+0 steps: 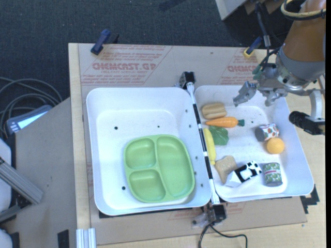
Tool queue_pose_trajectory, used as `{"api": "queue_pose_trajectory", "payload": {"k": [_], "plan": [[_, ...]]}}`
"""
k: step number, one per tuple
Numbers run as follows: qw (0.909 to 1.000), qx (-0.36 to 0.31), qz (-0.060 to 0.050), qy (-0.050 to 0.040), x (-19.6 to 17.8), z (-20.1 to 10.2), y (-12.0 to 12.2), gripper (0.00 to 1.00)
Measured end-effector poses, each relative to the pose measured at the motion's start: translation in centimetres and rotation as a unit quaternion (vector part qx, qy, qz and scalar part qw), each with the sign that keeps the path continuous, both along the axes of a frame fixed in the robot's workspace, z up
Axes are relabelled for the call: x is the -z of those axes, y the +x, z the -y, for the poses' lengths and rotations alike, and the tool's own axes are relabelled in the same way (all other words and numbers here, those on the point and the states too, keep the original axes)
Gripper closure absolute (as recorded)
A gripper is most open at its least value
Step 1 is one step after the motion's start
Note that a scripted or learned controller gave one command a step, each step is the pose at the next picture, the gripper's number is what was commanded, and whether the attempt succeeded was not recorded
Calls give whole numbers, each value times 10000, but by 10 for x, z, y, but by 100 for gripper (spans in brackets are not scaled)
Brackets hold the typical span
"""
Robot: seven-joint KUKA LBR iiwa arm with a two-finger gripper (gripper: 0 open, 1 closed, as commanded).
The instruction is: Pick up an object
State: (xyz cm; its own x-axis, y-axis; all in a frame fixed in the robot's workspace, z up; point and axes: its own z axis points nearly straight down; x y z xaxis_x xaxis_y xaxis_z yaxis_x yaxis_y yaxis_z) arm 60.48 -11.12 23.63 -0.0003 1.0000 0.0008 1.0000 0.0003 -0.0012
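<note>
My gripper (257,95) hangs over the far edge of the right bin (299,165), its two grey fingers spread open with nothing between them. Below and left of it lie a bread roll (213,110) and a carrot (223,122). Further down the bin hold a green leafy piece (219,135), a yellow banana (209,146) along the left wall, a brown bread slice (225,166), a black-and-white item (247,172), a patterned can (271,173), an orange (275,145) and a small printed cup (266,132).
The left bin (111,112) holds a green divided plate (157,167). A black clamp (187,78) sits where the two bins meet at the back. Cables lie off the bench at the left.
</note>
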Motion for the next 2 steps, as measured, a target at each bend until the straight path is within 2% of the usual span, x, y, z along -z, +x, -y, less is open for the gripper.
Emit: {"api": "queue_pose_trajectory", "payload": {"k": [1, 2], "plan": [[10000, 0, -6, 0, 57, -19, 2, 0], [10000, 12, 18, -14, 151, -15, -26, 0]]}}
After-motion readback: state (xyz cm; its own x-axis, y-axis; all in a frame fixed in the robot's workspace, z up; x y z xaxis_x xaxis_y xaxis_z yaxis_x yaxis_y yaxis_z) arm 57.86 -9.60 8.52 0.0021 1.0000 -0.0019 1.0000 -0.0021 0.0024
